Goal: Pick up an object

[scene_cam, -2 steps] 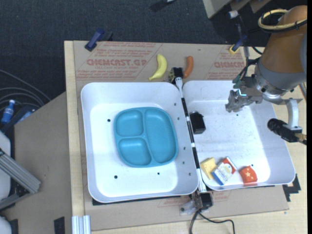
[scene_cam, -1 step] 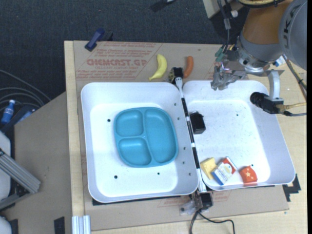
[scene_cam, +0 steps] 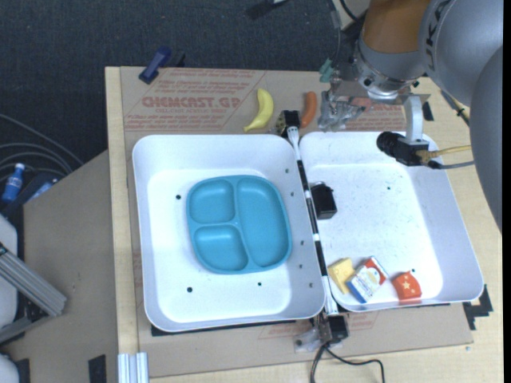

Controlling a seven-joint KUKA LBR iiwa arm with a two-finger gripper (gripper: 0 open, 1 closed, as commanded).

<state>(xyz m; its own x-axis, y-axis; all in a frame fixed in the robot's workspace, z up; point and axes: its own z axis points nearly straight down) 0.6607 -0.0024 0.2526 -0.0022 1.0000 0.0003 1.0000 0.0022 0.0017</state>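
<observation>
Two shallow white bins sit side by side on a brown cardboard sheet, seen from above at a slant. The left bin (scene_cam: 160, 214) holds a blue plate (scene_cam: 238, 223) with three compartments, lying flat in its middle. The right bin (scene_cam: 447, 214) holds four small things along its lower edge and left side: a yellow block (scene_cam: 342, 274), a small red, white and blue carton (scene_cam: 367, 281) just beside it, and a red piece (scene_cam: 408, 286) a little further right, all near the bottom of the frame. A small black box (scene_cam: 323, 201) sits at the right bin's left wall, close to the strip where the bins meet.

Beyond the bins, in the upper middle of the frame, a yellow banana (scene_cam: 260, 110) and an orange carrot-like piece (scene_cam: 309, 110) lie on the cardboard, apart from each other. A blue object (scene_cam: 155, 65) rests at the cardboard's upper left corner.

The grey arm with its orange band (scene_cam: 399, 22) enters from the upper right. Its gripper (scene_cam: 338, 112) hangs above the far edge of the right bin, near the orange piece. Whether it is apart or together cannot be told from this angle, and nothing is seen between them.
</observation>
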